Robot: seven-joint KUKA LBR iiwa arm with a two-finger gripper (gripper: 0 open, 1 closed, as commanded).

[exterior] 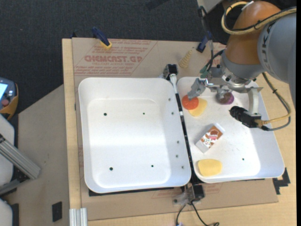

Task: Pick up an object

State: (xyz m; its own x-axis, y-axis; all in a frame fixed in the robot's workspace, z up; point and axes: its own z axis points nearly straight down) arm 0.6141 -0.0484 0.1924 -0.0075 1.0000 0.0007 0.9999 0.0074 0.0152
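Hand (210, 91) sits low over the far end of the right bin (249, 147), under the grey wrist. Apart or together: cannot tell from this slant. Nothing seen clamped in it.

Nearest candidate is the red piece (190, 102), just beside the hand on the side toward the left bin (127, 135). It touches a yellow piece (201, 109), lying on or against it, unclear which. Both lie close to the wall the two bins share.

Further out, a box (210, 138) lies mid-bin at a slant, apart from the rest. A yellow lump (209, 166) rests by the near rim.

Judgement: the step in hand looks like lining up over the red piece before descent.
- Centre on the red piece itself, not on the seam with the yellow one, or the close may push them apart and catch neither.
- The wall is near, so set the closing line along it rather than across it.
- Go down fully before closing, then lift straight.
- The box, free all round, looks the easier fallback.
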